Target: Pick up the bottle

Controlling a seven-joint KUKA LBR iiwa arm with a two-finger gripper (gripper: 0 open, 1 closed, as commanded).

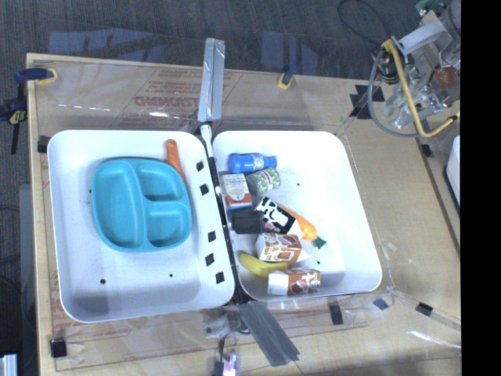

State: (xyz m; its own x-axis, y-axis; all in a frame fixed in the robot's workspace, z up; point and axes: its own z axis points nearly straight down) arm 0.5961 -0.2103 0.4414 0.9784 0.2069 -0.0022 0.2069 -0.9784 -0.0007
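The pincer (427,69) sits at the upper right, above the table (391,171) and well outside both bins, among yellow hoses and cables; whether it is clenched or released cannot be told. Between it and the right bin (348,210) lies a bare stretch of table. The blue bottle (251,163) lies on its side near that bin's far rim, close to the divider, with a green can (264,182) just beside it. Below them, cartons, a black block, an orange piece and a banana (254,264) crowd the bin's left half; its right half is bare white floor. The left bin (70,233) holds a blue divided tray (142,204), with an orange carrot (173,159) at its far edge.
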